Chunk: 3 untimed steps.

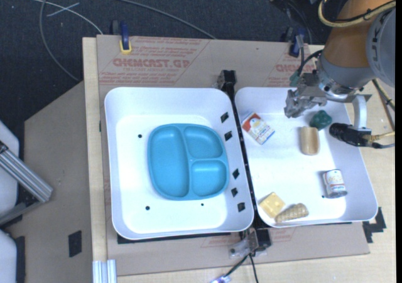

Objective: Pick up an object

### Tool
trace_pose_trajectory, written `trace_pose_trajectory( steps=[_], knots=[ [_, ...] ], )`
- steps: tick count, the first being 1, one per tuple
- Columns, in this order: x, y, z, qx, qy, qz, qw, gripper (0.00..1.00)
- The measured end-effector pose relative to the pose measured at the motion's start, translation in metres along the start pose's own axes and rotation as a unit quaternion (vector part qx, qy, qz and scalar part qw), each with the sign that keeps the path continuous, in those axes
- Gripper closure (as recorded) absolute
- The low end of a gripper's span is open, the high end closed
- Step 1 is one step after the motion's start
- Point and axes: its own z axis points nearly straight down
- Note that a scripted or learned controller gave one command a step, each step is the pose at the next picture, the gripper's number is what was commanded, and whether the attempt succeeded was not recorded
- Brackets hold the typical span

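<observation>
Glossy white bins [125,213] — metal gripper [300,105]

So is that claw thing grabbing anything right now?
Gripper: low over the right bin, beside a green object; open or closed cannot be told.

Light: bright, even, from overhead.
Glare: white bins [119,169] slightly washed out (little surface detail).
Shadows: soft, short, beside small items.
Focus: mildly soft throughout; dark floor [38,37] dim.

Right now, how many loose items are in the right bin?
6: carton, green item by the gripper, tan cylinder, can, yellow block, cone. The arm may hide more.
</observation>
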Motion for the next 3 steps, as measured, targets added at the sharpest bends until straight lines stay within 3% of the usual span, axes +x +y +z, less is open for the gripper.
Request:
trace_pose_trajectory(
  steps=[2, 3],
  knots=[
    [-0.002, 0.012, -0.102, 0.0, 0.0, 0.0, 1.0, 1.0],
    [0.047, -0.011, -0.101, 0.005, 0.002, -0.002, 1.0, 1.0]
  ],
)
